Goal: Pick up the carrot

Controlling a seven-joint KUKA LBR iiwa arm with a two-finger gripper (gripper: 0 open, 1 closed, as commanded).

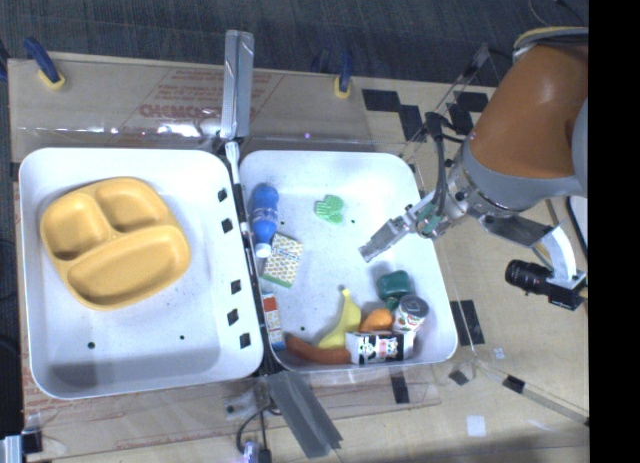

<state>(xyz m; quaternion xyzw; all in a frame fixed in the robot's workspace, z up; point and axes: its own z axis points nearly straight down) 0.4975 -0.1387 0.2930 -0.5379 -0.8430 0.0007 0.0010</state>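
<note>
The arm (520, 141) reached in from the right, its claw (380, 243) hanging over the middle of the right bin (330, 166), slanted down and leftward; whether it was spread could not be told. The carrot (377, 319) lay untouched among clutter at the bin's near edge, beside a banana (343, 323). The approach seemingly remained: shift nearer, then descend.

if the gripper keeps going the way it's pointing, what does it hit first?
The gripper points down-left over bare bin floor; probably it meets that first, short of the checkered packet. Its height is unclear from this view.
</note>
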